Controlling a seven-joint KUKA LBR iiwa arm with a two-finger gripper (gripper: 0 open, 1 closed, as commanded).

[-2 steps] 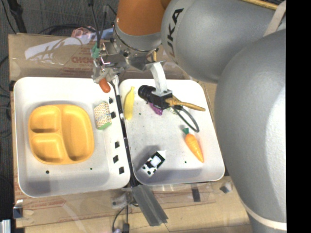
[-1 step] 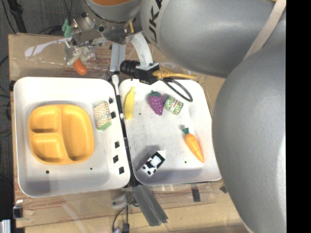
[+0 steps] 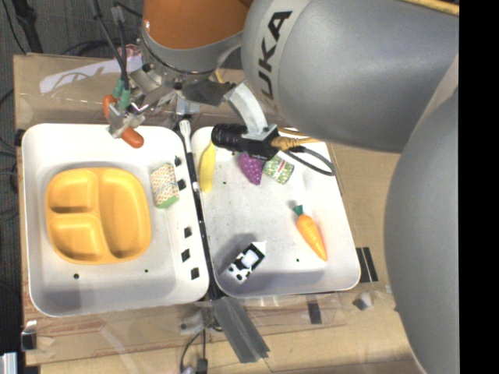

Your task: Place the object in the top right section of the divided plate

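The big grey arm (image 3: 351, 53) sweeps over the right bin (image 3: 335, 209), wrist bent towards the left bin (image 3: 101, 287). The yellow plate (image 3: 145, 209) lies open, well apart. At that bin's far edge the gripper (image 3: 122, 121) pinches an orange sausage (image 3: 135, 138) across its middle, slanting far-left to near-right.

Arm in from right, gripper (image 3: 125, 123) at far-left, angled down

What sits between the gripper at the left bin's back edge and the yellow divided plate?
Nothing visible blocks that path. The gripper hangs over the left bin's back edge with a small orange object at its tip; bare bin floor separates it from the divided plate. The patterned object lies right of the plate.
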